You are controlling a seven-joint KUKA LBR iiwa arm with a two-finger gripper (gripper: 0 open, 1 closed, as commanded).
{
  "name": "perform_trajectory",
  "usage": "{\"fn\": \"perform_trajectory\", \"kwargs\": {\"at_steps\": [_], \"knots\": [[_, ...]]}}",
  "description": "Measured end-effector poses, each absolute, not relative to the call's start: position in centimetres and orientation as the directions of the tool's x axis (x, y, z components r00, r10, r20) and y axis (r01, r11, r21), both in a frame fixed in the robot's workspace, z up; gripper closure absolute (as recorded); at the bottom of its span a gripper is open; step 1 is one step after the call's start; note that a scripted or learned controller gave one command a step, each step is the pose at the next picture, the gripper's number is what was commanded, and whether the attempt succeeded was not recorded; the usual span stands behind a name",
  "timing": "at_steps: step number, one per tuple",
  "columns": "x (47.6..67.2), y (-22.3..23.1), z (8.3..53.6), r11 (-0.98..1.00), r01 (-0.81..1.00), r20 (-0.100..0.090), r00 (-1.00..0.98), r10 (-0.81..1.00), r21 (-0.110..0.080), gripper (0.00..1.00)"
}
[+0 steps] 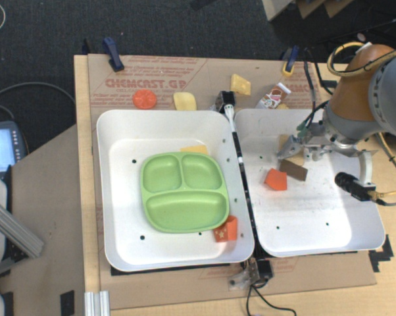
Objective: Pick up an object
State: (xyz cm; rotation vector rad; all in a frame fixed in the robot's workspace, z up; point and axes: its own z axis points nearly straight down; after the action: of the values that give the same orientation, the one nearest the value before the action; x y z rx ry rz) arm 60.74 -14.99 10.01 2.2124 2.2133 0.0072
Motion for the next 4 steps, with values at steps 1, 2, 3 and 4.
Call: {"fn": "perform_trajectory", "kwargs": {"at_steps": [1,2,3,4], "knots": [[66.1,-12.8,8.7,0.004,1.000,-0.004,-0.004,1.000,0.006,0.00],[60.2,-13.5,8.9,0.000,1.000,-0.002,0.000,1.000,0.007,0.00],[55.9,-17.5,8.9,-0.003,1.000,-0.003,0.003,1.000,0.009,0.00],[56.1,-17.5,10.0,-0.002,1.000,-0.008,0.002,1.000,0.015,1.00]]}}
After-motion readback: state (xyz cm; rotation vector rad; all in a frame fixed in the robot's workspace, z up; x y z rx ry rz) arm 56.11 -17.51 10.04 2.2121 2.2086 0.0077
